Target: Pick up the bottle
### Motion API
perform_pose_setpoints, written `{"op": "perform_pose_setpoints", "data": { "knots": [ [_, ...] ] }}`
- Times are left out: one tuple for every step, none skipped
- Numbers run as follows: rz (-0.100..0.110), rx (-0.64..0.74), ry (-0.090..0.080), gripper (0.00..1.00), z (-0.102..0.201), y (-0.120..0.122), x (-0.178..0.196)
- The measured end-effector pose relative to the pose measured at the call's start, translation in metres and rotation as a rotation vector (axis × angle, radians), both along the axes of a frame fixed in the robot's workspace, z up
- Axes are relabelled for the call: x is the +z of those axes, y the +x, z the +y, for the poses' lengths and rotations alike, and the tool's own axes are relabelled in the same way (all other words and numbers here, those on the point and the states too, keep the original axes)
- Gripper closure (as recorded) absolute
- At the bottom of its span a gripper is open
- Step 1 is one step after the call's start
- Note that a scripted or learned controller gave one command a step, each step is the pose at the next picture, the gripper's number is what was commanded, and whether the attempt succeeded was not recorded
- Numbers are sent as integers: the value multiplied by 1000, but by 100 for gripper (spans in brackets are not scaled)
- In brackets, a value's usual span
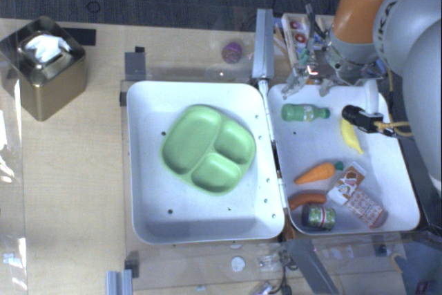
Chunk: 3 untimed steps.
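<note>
While the claw [307,81] hangs just behind the green bottle [304,112], at the far rim of the right-hand bin [407,207], the approach step is judged to be in hand and no grasp has been made. Two slender fingers are seen spread apart, one toward the bin divider and one toward the bottle's cap side, so the claw is taken as released, with nothing between them. The bottle is found lying on its side on the bin floor, near the far end, with a banana [351,136] just beside its cap and a carrot [317,173] well apart on the near side. Its long axis is laid across the bin, roughly parallel to the far rim; the white cap is pointed toward the banana, the base toward the divider. For the next move, a short descent over the bottle's middle is called for, with the fingers straddling the body across its width.
</note>
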State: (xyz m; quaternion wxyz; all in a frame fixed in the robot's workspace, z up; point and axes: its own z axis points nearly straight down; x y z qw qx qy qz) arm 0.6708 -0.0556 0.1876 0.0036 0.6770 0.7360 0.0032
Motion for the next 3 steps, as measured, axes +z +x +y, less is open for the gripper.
{"op": "perform_pose_setpoints", "data": {
  "knots": [
    [2, 230, -2, 0, -27, -19, -91],
    [-4, 232, -3, 100, -26, -17, -78],
    [25, 321, 7, 100, -64, -3, -99]
  ]
}}
